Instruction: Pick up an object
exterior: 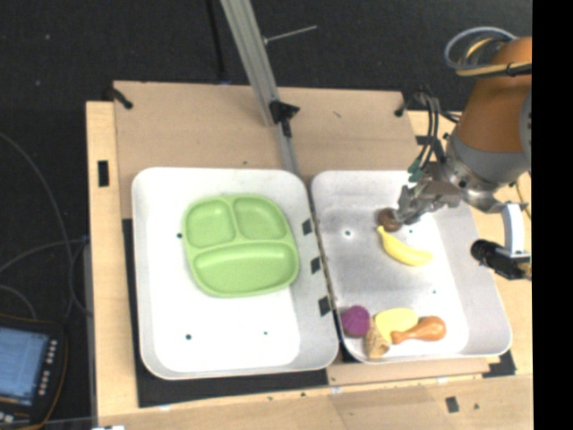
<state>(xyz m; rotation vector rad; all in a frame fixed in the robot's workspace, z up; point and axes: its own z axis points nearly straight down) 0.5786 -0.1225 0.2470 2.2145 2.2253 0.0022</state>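
Over the right bin (pixel 466 267), gripper (pixel 405 215) hangs low, finger state unreadable, just above-left of the banana (pixel 405 249), which lies directly below it, long axis running upper-left to lower-right.

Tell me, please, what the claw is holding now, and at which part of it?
It cannot be told. The claw is low in the right bin, at the stem end of the banana.
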